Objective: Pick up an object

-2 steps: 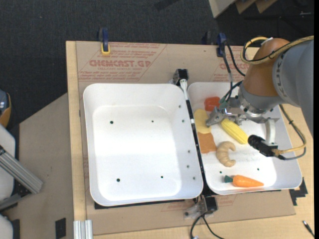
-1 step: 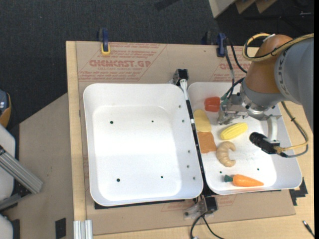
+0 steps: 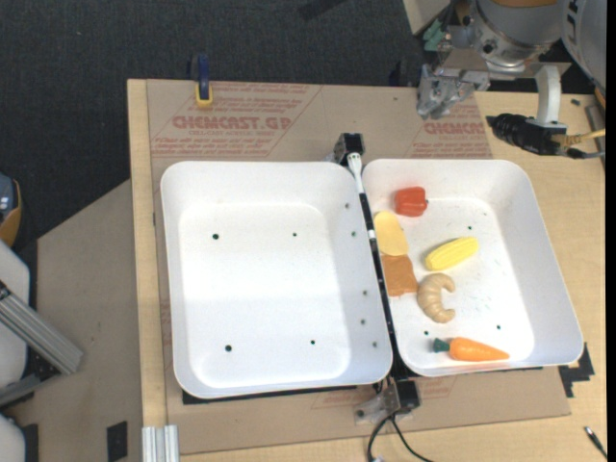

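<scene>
The gripper (image 3: 442, 99) hangs at the upper right of the frame, above the bench beyond the right bin (image 3: 544, 248) — I cannot tell its state. The red pepper (image 3: 411, 200), corn (image 3: 451, 252), croissant (image 3: 437, 296) and carrot (image 3: 471, 350) lie in that bin. Judged: approach step — next, descend over one piece.

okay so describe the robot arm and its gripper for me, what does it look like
The arm is rounded grey metal with an orange band above the wrist. Below that, a silvery collar leads to a small grey metal gripper. Thin cables run along the wrist beside it.
</scene>
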You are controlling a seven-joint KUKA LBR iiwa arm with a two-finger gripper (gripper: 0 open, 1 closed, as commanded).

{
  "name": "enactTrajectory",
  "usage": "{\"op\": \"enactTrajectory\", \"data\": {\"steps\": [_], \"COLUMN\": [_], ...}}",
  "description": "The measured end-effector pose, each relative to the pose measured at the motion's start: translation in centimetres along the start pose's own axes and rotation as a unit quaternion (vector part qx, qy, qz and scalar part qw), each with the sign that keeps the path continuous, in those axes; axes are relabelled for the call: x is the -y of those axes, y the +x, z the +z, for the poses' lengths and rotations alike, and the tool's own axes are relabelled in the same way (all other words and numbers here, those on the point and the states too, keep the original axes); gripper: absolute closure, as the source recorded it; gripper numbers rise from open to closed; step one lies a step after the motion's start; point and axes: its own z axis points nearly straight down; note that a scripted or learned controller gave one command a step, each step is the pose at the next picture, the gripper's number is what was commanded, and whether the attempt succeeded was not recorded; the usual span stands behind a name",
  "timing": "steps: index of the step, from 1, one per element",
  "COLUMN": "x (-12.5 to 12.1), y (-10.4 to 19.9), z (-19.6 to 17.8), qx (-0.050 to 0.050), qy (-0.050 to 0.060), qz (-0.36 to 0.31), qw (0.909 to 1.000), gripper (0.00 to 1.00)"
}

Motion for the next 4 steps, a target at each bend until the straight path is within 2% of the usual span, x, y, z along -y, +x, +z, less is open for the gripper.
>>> {"op": "enactTrajectory", "data": {"steps": [1, 2, 3, 4], "x": [0.3, 0.5, 0.8, 1.6], "y": [-0.4, 1.4, 10.0, 15.4], "z": [0.1, -4.4, -0.2, 6.6], "qx": [0.002, 0.0, -0.001, 0.0], "qy": [0.009, 0.007, 0.015, 0.016], "qz": [0.003, 0.003, 0.001, 0.002], "qw": [1.0, 1.0, 0.9999, 0.9999], "gripper": [1.0, 1.0, 1.0, 1.0]}}
